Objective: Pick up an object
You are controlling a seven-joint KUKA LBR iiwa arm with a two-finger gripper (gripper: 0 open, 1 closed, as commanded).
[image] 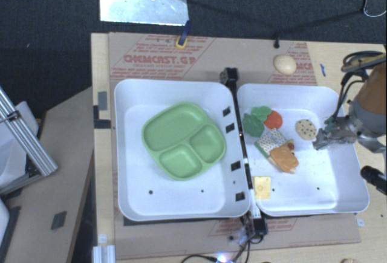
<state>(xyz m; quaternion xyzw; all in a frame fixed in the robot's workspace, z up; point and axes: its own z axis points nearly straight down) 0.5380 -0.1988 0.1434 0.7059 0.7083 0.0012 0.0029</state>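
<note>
The gripper, its grasp impossible to tell, hovers beside one cookie in the right bin; one green tray fills the left bin

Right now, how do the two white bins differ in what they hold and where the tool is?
The left bin holds one large green divided plate; the right bin holds several small food pieces, including a cookie and a yellow square. The tool hangs over the right bin, not the left bin. Both are shallow and white.
</note>
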